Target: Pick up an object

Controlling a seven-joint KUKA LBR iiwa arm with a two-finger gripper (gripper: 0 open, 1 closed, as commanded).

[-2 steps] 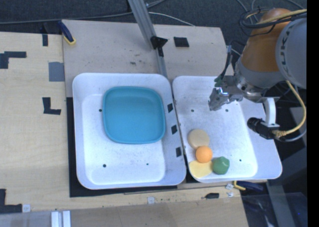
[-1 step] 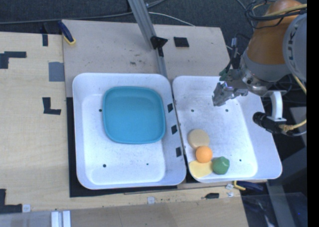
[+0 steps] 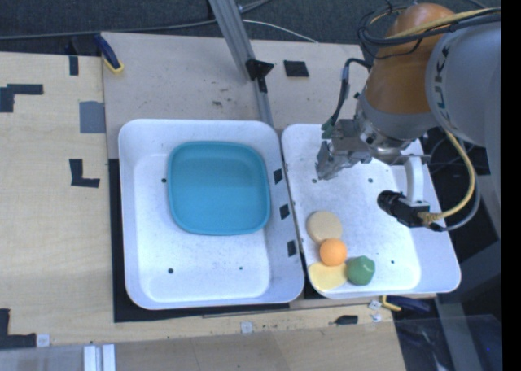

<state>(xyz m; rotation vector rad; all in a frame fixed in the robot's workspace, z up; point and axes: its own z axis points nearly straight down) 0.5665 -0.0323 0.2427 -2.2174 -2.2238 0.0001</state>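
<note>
Over right bin (image 3: 383, 223), gripper (image 3: 327, 164) seemingly holds nothing (blurry).

Blue plate (image 3: 218, 187) looks smooth, matt plastic; white bins (image 3: 146, 223) speckled plastic (slightly glossy rims); bench (image 3: 41, 198) pale wood grain; orange band (image 3: 407, 60) glossy.

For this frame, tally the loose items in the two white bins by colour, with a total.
Blue square plastic plate, in the left bin: 1
Beige round flat piece: 1
Orange ball: 1
Yellow flat piece: 1
Green rounded object: 1
Total: 5, with four clustered at the right bin's near edge.
</note>
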